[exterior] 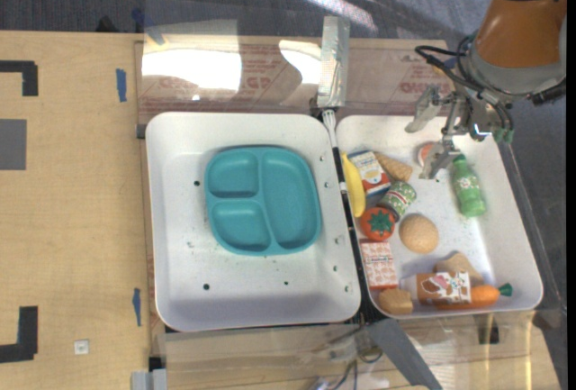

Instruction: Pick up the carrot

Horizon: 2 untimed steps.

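Observation:
The carrot, orange with a green tip, lies along the front edge of the right bin, near its front right corner. A brown-and-white packet lies against its left end. My gripper hangs over the back of the right bin, far from the carrot, with its fingers spread open. A small orange-red item shows in the gap between them, seemingly lying on the bin floor below.
The right bin also holds a green bottle, a banana, a small can, a red tomato, a round bun and a red carton. A teal divided plate sits in the left bin.

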Each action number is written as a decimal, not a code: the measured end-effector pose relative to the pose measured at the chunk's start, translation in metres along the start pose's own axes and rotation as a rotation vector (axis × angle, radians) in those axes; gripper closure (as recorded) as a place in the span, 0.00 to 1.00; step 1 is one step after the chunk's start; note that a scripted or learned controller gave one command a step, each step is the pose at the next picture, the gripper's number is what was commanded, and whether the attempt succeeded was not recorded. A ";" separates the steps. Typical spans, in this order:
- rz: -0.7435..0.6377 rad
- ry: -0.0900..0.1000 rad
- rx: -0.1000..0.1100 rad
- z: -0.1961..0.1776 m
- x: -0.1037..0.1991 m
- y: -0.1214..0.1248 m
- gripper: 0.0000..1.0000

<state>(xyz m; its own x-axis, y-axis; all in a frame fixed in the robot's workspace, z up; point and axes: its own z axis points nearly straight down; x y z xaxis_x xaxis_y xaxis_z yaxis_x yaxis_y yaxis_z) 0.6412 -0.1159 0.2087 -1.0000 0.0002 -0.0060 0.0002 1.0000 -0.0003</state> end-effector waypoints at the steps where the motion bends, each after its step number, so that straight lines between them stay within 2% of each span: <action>1: 0.203 0.005 -0.003 0.023 0.050 0.086 0.00; 2: 0.289 0.002 -0.001 0.006 0.139 0.109 0.00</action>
<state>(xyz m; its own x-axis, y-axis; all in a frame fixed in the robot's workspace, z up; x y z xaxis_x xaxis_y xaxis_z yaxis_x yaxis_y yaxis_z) 0.5027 -0.0068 0.2021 -0.9585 0.2850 -0.0040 0.2850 0.9585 0.0024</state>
